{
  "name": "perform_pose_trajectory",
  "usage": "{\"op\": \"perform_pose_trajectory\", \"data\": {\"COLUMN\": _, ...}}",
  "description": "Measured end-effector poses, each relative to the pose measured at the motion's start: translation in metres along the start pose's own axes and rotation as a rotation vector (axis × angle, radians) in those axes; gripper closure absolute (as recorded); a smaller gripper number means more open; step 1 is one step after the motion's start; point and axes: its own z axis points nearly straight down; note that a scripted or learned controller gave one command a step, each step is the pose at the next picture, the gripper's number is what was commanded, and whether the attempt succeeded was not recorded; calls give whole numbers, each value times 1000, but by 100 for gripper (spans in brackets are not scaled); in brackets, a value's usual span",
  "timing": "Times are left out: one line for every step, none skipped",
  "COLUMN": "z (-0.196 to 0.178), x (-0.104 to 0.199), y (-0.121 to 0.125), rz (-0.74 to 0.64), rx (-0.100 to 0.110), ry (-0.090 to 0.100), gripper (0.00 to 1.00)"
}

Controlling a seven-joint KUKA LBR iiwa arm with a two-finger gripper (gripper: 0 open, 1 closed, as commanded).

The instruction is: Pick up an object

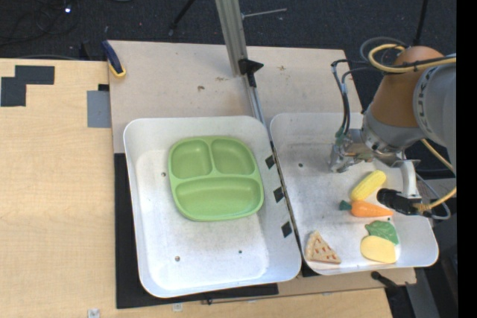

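- the gripper [344,159] is hanging low over the right bin [302,182], near its far-right part, with the metal fingertips pointing down toward the bin floor; whether they are touching the floor cannot be told.
- the fingers are sitting close together and nothing is showing between them, so the gripper is holding no object; how wide the gap is cannot be told.
- the grey arm [436,104] with its orange band [399,97] is reaching in from the right, above the bin's right edge.
- a yellow corn [369,184] is lying just right of and nearer than the gripper, tilted, apart from the fingertips.
- an orange carrot [368,209] is lying just near of the corn, its green end pointing left.
- a dark part of the arm's fittings [395,200] is lying just right of the carrot and corn.
- a yellow and green piece [380,243] is sitting near the bin's near-right corner.
- a tan waffle wedge [321,249] is lying at the near edge of the right bin, left of that piece.
- the left bin [201,264] is holding a green divided plate [215,179] in its far half.
- a metal post [231,18] is standing beyond the bins, slanting down toward the gap between them.
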Motion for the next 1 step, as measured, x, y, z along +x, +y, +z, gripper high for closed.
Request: {"op": "perform_pose_trajectory", "data": {"z": -63, "x": -3, "y": -2, "rz": -1, "rx": 1, "ry": -4, "gripper": 100}}
